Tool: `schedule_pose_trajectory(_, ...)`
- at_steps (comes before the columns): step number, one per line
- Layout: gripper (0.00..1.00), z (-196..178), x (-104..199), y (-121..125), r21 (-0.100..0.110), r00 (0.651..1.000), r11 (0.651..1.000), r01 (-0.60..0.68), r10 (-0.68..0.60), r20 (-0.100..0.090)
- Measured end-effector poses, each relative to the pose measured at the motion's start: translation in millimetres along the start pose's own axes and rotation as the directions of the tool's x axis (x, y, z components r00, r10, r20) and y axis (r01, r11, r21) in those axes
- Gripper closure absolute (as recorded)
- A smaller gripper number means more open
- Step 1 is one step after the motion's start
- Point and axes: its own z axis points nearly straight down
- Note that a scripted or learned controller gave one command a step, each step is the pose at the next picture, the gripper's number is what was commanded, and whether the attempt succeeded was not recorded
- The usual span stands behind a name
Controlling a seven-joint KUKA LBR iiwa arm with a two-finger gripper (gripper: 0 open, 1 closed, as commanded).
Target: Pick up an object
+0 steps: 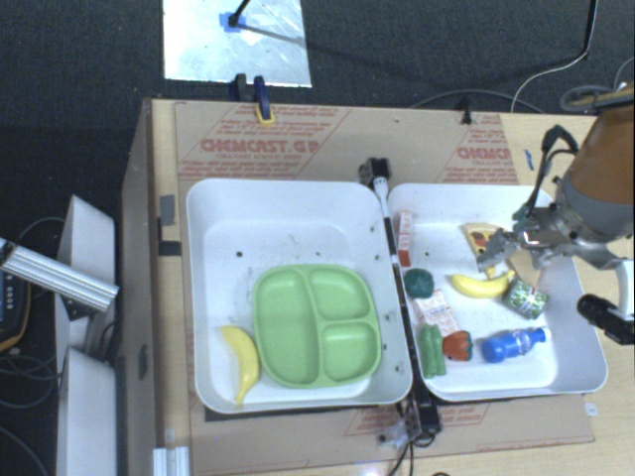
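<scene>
A: Closest to the lens, at the bottom of the view, a bundle of dark clips and cables [417, 426] sits where the two bins meet. What lies just above it?

B: The left bin [213, 206] holds a green divided plate [317, 325] with three compartments, and a yellow banana [241, 362] lies beside the plate's lower left edge, touching or nearly touching it.

A: And the right bin [571, 365]?

B: It is crowded. A blue bottle [513, 344] lies on its side near the front wall. To its left sit a red item [456, 345] and a green item [430, 351], side by side. Above them lies a small printed packet [435, 313], then a dark green round object [419, 283]. A narrow red-and-white box [404, 236] lies along the dividing rim.

A: Where is the arm?

B: It enters from the right, its orange band [605, 162] above the wrist. The gripper [501, 249] hangs over the right bin's upper middle, just above a second banana [480, 286] and next to an orange-and-red packet [480, 236]. A green patterned can [524, 299] lies touching that banana's right end.

A: Are the fingers pinching anything?

B: I cannot tell; they blur together against the clutter, and nothing is clearly seen between them.
</scene>
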Motion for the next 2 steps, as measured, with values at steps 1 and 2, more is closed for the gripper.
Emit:
schedule_pose_trajectory(1, 0.00, 136, -40, 38, 0.001, 1.000, 1.000, -0.002, 0.002, 0.000)
schedule_pose_trajectory(2, 1.00, 125, -40, 39, -0.002, 1.000, 1.000, -0.001, 0.001, 0.000)
